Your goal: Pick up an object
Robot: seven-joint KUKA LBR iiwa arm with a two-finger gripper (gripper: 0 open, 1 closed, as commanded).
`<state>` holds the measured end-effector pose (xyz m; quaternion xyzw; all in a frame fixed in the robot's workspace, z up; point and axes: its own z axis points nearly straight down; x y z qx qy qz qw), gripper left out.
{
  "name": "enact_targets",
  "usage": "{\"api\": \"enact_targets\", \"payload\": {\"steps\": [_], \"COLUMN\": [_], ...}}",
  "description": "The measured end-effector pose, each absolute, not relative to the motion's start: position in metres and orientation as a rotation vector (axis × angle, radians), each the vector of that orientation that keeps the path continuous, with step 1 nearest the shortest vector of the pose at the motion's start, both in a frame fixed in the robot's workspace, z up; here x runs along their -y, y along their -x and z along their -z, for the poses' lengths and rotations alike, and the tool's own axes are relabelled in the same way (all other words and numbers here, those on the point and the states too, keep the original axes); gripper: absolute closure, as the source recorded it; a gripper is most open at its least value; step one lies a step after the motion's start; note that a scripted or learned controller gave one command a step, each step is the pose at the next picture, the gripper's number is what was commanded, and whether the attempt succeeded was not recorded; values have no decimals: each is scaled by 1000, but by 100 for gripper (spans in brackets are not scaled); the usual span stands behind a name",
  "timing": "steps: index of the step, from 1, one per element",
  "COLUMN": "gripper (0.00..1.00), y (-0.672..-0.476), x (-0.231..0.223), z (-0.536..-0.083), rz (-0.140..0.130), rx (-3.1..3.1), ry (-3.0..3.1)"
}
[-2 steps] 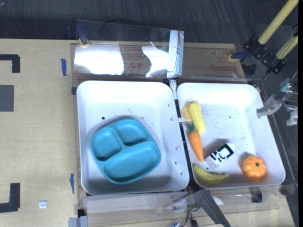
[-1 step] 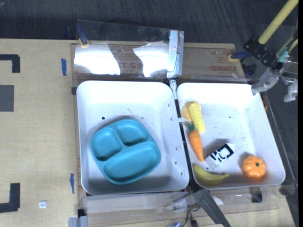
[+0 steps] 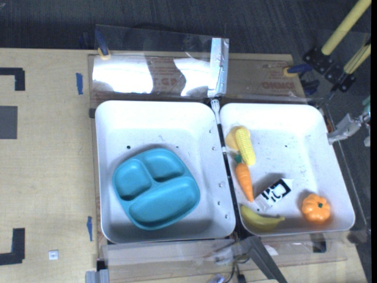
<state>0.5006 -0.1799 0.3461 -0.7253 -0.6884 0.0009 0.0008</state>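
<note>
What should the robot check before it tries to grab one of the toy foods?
1. Toys to pick in the right bin: ok. Corn, carrot, banana, pumpkin and a black-and-white card lie there.
2. An easy first target: ok. The pumpkin sits apart from the others, though near the bin's corner.
3. Crowded toys: not ok. Corn, carrot and banana lie in a row close to the left wall, and the carrot's tip meets the card.
4. Left bin: ok. It holds a blue divided plate, with nothing on it.
5. Gripper ready above the bin: cannot tell.
</note>
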Motion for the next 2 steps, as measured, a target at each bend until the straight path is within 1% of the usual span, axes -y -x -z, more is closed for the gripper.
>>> {"api": "enact_targets", "payload": {"steps": [1,2], "gripper": [0,0], "y": [-480,-481], "x": [221,217], "z": [-413,-194], "rz": [3,-5], "rx": [2091,2099], "ry": [2354,2330]}}
